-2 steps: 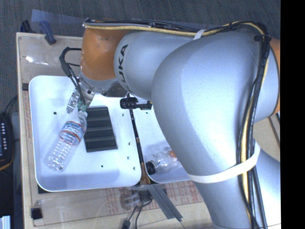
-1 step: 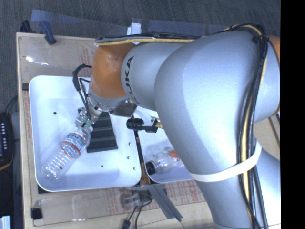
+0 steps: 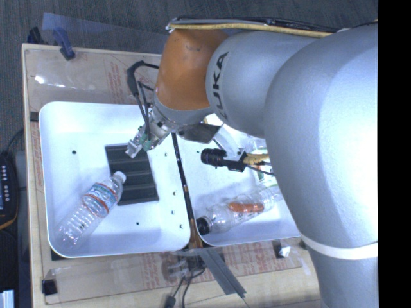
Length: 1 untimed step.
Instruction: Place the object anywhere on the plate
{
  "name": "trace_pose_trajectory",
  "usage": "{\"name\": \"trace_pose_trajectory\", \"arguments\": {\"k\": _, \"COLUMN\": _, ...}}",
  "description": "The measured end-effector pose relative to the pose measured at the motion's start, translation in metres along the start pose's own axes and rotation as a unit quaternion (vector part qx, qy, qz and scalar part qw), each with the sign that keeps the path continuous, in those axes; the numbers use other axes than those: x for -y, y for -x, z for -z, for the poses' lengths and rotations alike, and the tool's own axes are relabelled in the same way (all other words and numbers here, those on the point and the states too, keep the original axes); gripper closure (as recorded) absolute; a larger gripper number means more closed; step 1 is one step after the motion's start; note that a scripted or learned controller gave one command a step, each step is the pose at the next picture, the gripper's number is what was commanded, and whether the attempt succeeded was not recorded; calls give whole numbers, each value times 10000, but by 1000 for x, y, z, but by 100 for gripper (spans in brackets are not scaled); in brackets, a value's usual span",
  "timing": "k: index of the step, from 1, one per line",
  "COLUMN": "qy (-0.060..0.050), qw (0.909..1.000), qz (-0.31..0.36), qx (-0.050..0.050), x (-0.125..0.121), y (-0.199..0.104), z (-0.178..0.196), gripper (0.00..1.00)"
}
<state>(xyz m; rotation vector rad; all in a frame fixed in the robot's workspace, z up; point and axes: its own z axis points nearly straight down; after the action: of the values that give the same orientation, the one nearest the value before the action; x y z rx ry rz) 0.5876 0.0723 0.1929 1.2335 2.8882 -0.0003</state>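
A black ribbed plate (image 3: pixel 133 178) lies flat in the left bin (image 3: pixel 70 130), near its middle. A clear water bottle (image 3: pixel 95 205) with a blue-and-red label lies on its side at the plate's lower left, its cap touching the plate's edge. My gripper (image 3: pixel 137 145) hangs over the plate's far edge, just above it, and I see nothing held in it. A second clear bottle (image 3: pixel 235 211), with an orange label and a black cap, lies in the right bin (image 3: pixel 247 239) near its front wall.
The arm's orange band and grey body cover most of the right bin and the right of the view. A dark divider strip (image 3: pixel 181 172) runs between the two bins. White bin floor shows to the left of the plate.
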Motion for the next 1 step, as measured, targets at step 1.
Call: {"name": "trace_pose_trajectory", "arguments": {"k": 1, "qy": 24, "qw": 9955, "qz": 949, "qx": 14, "x": 11, "y": -50, "z": -82, "gripper": 100}}
